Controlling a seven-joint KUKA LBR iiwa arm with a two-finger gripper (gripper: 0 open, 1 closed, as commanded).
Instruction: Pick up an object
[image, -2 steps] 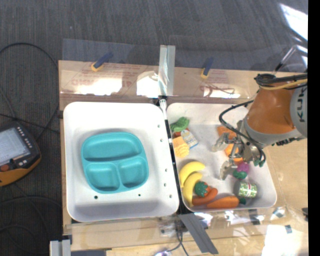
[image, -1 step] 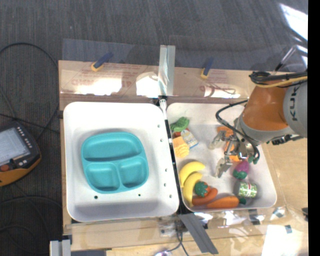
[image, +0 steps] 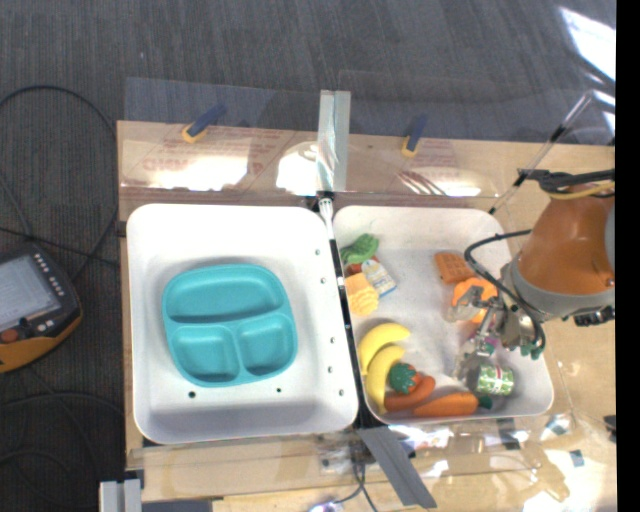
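two shallow white bins stand side by side on the bench. the left bin (image: 150, 300) holds a teal divided tray (image: 232, 322) with three compartments, lying flat near the middle of the bin.

the right bin (image: 420, 225) holds the small objects. at its left wall, near the top, there is a green toy vegetable (image: 360, 248), and just below it a small printed box (image: 377, 276) and a yellow block (image: 361, 297); these three lie close together. lower down, a yellow banana (image: 380, 352) curves along the left part of the bin. a carrot (image: 442, 404) lies along the bottom wall, and a red piece with a green top (image: 406, 381) lies between the banana and the carrot, touching both. an orange flat piece (image: 452, 267) lies in the upper right part, and another orange object (image: 467, 292) is just below it, partly hidden by a cable.

the arm reaches in from the right, with its orange band (image: 565, 250) above the right edge of the bin. the gripper (image: 487, 342) is low over the lower right part of the bin, pointing down. just under it, near the bottom right corner, lies a small green can (image: 494, 380). the gripper is very near the can, but i cannot tell if it touches it, and i cannot tell if the fingers are apart or together, because the parts there are small and blurred.
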